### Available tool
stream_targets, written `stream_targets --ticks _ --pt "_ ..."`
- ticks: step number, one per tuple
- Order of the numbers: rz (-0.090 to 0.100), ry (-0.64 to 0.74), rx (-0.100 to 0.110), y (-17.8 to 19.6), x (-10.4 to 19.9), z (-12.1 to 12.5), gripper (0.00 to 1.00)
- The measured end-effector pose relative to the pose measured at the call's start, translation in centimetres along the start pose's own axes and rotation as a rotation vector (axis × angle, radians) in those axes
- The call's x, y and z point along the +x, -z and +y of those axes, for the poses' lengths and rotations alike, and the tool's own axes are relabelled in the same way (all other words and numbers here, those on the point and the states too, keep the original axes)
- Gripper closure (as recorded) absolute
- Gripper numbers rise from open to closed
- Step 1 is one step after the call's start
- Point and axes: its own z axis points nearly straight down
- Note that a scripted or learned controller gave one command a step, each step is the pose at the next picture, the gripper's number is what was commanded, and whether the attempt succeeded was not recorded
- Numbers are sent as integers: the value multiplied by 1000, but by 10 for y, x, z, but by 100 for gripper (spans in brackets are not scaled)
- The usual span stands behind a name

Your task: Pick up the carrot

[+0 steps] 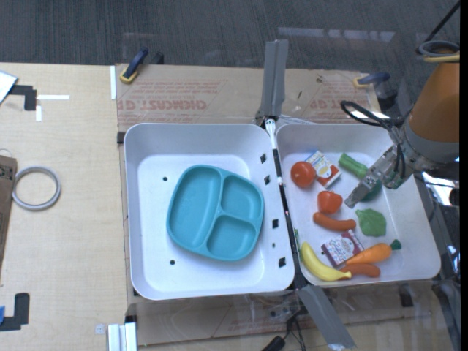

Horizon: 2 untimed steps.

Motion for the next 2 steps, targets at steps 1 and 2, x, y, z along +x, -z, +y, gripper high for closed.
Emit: stream_targets --ticks 1,2 --pt "2 -20 2 12 68 36 0" --pt "2 -33 2 12 100 15 0"
